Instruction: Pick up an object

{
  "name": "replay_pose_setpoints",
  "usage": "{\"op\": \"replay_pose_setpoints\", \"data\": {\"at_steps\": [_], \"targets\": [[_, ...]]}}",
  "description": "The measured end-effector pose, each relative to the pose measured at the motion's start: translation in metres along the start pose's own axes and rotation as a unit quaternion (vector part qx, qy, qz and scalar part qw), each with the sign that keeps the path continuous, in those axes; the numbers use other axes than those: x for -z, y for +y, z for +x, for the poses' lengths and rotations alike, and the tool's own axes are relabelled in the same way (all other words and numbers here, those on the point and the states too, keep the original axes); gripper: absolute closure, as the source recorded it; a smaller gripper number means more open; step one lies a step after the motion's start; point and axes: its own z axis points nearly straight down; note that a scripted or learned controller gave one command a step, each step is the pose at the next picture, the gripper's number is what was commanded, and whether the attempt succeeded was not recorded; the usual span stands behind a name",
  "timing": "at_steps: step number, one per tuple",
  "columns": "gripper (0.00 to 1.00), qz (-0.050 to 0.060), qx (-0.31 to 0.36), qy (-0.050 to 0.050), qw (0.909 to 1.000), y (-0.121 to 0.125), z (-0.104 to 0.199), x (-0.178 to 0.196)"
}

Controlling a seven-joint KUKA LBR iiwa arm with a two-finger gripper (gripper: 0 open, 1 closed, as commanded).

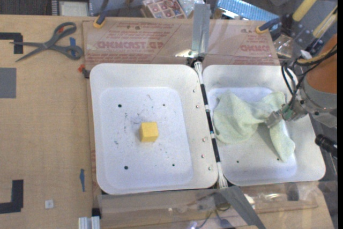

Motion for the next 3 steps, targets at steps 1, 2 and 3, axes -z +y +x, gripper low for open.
{"op": "replay_pose_setpoints", "data": {"at_steps": [1,2,3], "targets": [[1.00,0.001,-0.011,0.001,0.9999,0.104,-0.036,-0.007],[1.00,-0.002,0.030,-0.001,0.9995,0.044,-0.015,-0.045],[1.00,-0.004,0.030,-0.002,0.9996,0.045,-0.017,-0.034]]}}
